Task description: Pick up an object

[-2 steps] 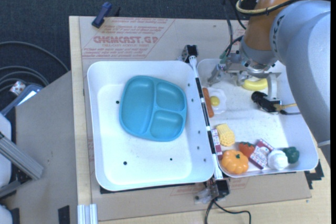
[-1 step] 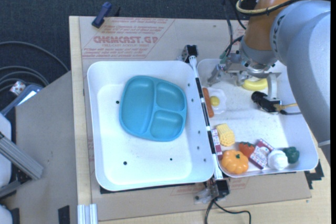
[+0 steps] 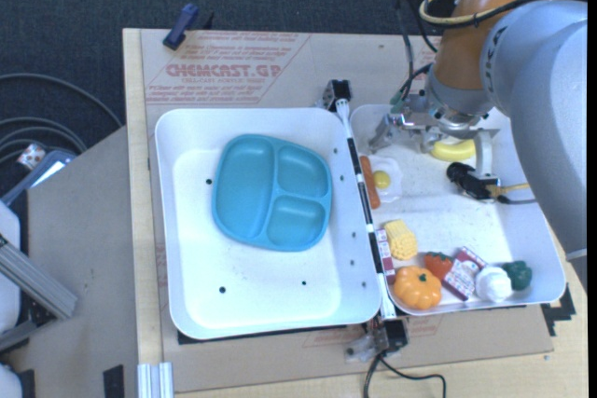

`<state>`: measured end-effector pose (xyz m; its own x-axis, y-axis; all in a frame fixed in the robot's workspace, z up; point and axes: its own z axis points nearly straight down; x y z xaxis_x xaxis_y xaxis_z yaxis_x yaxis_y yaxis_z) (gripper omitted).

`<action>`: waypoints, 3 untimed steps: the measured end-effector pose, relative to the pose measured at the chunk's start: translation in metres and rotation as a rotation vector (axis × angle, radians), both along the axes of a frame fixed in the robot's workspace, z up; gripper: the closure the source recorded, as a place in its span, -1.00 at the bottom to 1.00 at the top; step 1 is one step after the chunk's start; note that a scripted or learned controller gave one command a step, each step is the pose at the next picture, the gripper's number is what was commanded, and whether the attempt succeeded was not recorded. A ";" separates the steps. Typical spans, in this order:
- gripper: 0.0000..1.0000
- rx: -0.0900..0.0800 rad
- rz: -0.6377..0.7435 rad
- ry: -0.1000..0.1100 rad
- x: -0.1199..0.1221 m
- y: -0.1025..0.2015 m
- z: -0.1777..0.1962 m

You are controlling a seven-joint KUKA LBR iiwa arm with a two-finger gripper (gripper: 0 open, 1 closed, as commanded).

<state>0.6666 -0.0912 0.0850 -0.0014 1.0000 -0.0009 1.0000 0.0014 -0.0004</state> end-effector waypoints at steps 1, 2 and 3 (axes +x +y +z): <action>-1.00 0.000 0.000 0.000 0.000 0.000 0.000; -1.00 0.000 0.000 0.000 0.000 -0.002 0.000; -1.00 0.000 -0.001 0.001 0.000 0.000 0.000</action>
